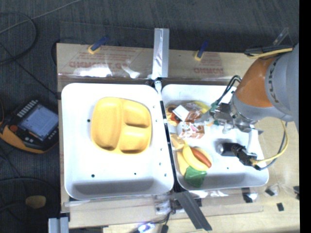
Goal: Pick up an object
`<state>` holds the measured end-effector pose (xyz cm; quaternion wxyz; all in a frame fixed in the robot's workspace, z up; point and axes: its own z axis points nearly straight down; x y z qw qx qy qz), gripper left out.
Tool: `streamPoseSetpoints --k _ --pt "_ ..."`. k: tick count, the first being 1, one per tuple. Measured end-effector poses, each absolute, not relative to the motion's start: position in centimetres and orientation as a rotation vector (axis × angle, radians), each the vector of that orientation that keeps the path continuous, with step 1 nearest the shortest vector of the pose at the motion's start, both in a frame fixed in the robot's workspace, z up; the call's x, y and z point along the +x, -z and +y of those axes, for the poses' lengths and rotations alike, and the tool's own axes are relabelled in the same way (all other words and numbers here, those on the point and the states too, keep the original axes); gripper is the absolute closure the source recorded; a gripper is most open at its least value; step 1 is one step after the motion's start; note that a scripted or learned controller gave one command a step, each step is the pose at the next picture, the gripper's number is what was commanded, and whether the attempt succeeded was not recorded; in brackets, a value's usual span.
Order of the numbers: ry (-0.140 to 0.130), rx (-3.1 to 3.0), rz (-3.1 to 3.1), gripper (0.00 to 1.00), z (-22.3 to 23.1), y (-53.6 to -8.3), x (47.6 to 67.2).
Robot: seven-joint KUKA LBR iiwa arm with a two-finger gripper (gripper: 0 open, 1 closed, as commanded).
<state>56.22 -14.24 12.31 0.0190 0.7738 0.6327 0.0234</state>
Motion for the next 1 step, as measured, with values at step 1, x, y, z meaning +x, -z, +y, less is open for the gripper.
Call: streamPoseSetpoints --k 1 --pt "-0.054 2.265 2.130 0.00 -14.29 -11.02 57.34"
